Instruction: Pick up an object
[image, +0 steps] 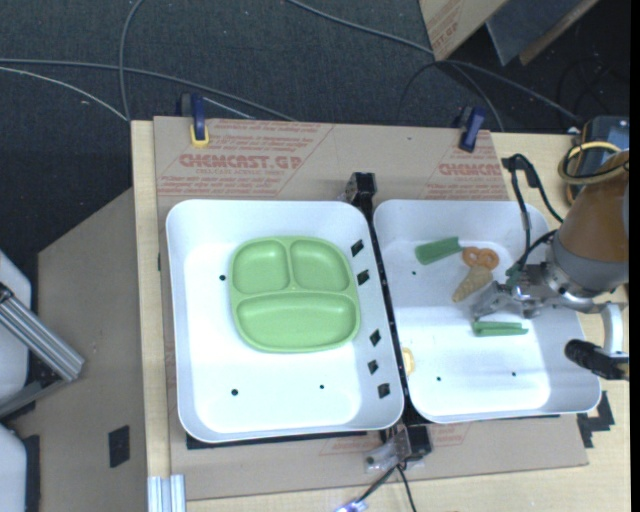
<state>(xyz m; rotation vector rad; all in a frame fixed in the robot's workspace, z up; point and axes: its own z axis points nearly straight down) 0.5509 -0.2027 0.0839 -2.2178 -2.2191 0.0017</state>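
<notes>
The right bin (450, 395) holds a dark green block (437, 250) near its back, an orange pretzel-shaped piece (481, 258) beside it, a tan piece (467, 289) below that, and a green bar (499, 327) near the middle. My gripper (497, 301) is down in this bin, reaching in from the right, its tip between the tan piece and the green bar. Nothing is visibly held.
The left bin (200, 390) carries a light green divided plate (294, 294). A black divider with clips (372, 300) runs between the bins. A small yellow bit (407, 359) lies at the right bin's left edge. Cables (525, 190) hang by the arm.
</notes>
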